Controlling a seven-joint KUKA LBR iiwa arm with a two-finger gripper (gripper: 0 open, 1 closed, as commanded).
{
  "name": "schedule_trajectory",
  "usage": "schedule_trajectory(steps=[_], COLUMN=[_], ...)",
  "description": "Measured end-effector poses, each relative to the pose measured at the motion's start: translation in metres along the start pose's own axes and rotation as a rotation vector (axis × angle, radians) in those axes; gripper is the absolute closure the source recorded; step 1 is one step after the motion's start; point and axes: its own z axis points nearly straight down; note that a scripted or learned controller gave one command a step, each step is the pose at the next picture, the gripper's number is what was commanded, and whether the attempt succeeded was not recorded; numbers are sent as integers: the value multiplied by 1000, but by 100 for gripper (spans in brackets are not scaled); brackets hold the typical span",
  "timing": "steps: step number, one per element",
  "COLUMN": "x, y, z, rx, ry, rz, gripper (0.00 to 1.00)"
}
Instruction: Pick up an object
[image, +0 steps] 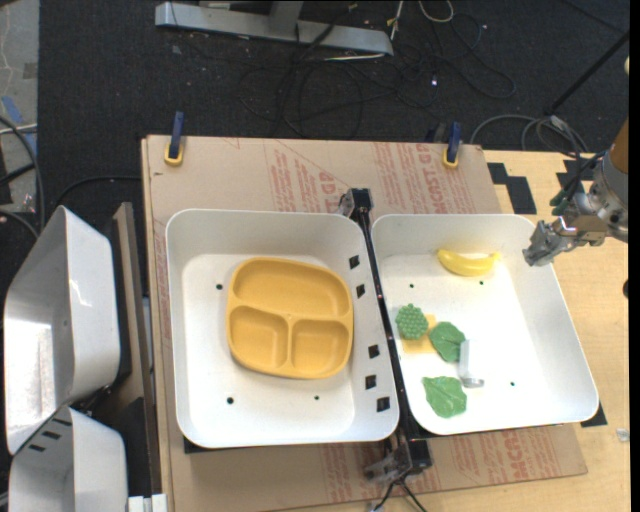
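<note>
**A:** Where does your tool (545, 245) sit right now?

**B:** Far right of the frame, over the right edge of the right bin (570, 330), near its upper corner. I can't tell from this slant whether it's released or clenched, and you'd see nothing held in it.

**A:** And what do you reach for?

**B:** Your nearest thing is the banana (468, 262). It lies in the upper part of the right bin, just left of the tool and at almost the same height in the frame. So your move looks like a short run leftward, then down.

**A:** How does it lie?

**B:** Its long axis runs left to right across the frame, tips curling slightly up. You'd likely want to close across its narrow width, from top and bottom of the frame, not along its length.

**A:** Other choices?

**B:** The green pieces (446, 340) cluster lower in that bin, toward lower left of the tool, with a small grey piece (466, 366) among them. They're farther off and packed close. The tray (290, 318) sits in the left bin (190, 330), well apart from your tool across the divider.
</note>
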Motion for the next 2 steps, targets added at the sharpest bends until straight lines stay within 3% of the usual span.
schedule_trajectory(steps=[2], x=[114], y=[-11], z=[-11], rx=[6], ry=[5], rz=[-5], gripper=[100])
